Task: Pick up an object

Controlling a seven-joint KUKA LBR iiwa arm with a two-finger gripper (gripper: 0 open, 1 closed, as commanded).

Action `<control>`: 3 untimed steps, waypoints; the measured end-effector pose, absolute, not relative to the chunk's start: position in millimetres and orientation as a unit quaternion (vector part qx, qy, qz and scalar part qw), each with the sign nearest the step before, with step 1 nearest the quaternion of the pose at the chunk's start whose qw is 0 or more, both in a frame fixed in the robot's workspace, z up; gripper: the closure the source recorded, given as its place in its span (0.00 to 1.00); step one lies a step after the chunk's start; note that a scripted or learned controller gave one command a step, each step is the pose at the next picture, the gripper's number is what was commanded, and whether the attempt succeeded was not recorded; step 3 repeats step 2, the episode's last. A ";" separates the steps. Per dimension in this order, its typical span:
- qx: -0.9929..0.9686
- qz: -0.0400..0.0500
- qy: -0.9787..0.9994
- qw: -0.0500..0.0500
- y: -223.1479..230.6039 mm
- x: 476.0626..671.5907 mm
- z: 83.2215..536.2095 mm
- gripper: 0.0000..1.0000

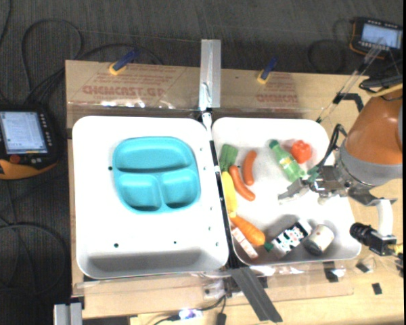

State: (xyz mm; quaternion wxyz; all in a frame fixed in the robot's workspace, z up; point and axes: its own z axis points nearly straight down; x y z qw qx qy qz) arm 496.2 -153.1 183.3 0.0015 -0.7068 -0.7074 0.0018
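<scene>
Item 1, counter (155, 87): brown board bearing two shallow white bins side by side.

Item 2, left bin (95, 249): holds a turquoise divided tray (157, 173), lying flat near its middle.

Item 3, right bin (271, 131): holds the candidate objects. A green bottle (286, 161) lies tilted in the upper part, touching an orange-red block (300, 150). Two red-orange sausage shapes (245, 175) lie toward the centre-left. A yellow strip (228, 191) and a green piece (229, 156) rest along the left wall. A carrot (249, 230) lies low on the left; a dark patterned box (289, 237) and a grey cylinder (318, 238) sit near the front wall.

Item 4, tool (296, 190): reaches in from the right on the grey arm, hovering over bare bin floor just below the green bottle. Its fingers appear parted, with nothing between them; I read it as released and holding nothing.

Item 5, operator's note: I judge the green bottle the nearest pick. To do this well, I would align the fingers across the bottle's narrow width, centre on its body away from the orange-red block, descend until the fingers straddle it, then close. Its round body may roll out if gripped off-centre.
</scene>
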 end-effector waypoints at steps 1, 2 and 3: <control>-0.692 -0.003 -0.722 -0.005 -110.4 545.2 89.4 0.00; -0.668 -0.003 -0.744 -0.005 -107.3 614.9 88.9 0.00; -0.668 -0.003 -0.744 -0.005 -107.3 614.9 88.9 0.00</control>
